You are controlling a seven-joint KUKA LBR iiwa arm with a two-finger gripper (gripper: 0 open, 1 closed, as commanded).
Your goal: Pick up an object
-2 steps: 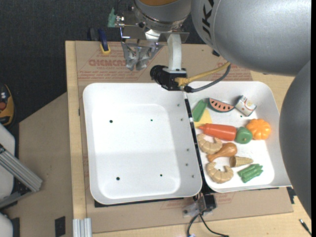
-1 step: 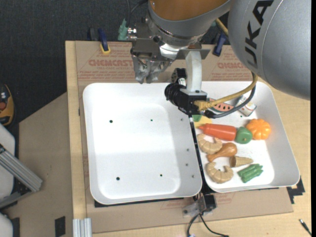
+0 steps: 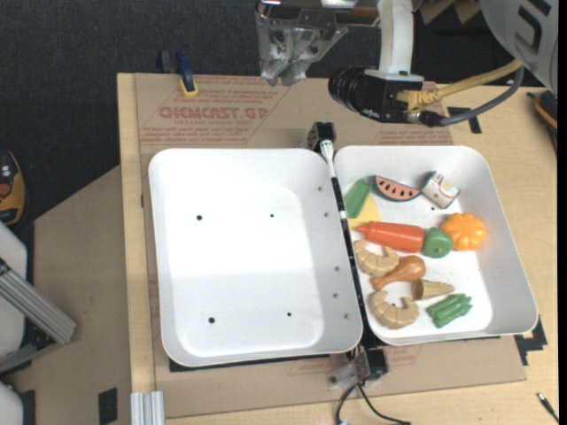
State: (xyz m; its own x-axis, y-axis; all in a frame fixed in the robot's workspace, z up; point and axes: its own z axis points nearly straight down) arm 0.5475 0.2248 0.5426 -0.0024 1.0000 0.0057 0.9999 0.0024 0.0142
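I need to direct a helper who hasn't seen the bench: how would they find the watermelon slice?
Look in the right bin, along its far edge. The watermelon slice lies between a green piece and a small white can; it alone is red with dark seeds.

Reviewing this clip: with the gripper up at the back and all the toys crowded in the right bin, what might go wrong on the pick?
1. The toys lie packed together: the carrot touches the shrimp and the drumstick, so a grasp may catch two or nudge neighbours.
2. The green pepper lies against the right bin wall by the divider, leaving little finger room.
3. The gripper hangs behind the bins, so it has a long way to travel.
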